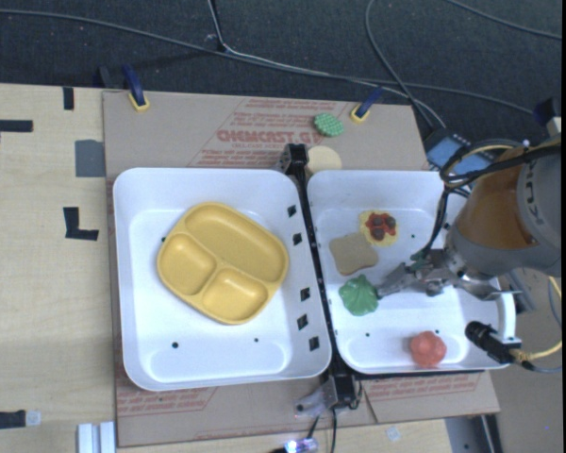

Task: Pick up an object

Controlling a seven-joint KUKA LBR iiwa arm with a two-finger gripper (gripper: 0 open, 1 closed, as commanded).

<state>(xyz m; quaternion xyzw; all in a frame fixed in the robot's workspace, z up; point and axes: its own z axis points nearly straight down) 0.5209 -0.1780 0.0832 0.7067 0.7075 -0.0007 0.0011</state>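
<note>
Camera view: we find the hand (385, 286) beside the green piece (358, 296); its grip we cannot tell. Nothing lifted yet.

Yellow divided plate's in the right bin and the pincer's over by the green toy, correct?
Not quite: the camera view shows the yellow divided plate in the left bin, not the right. The pincer is indeed by the green toy.
</note>
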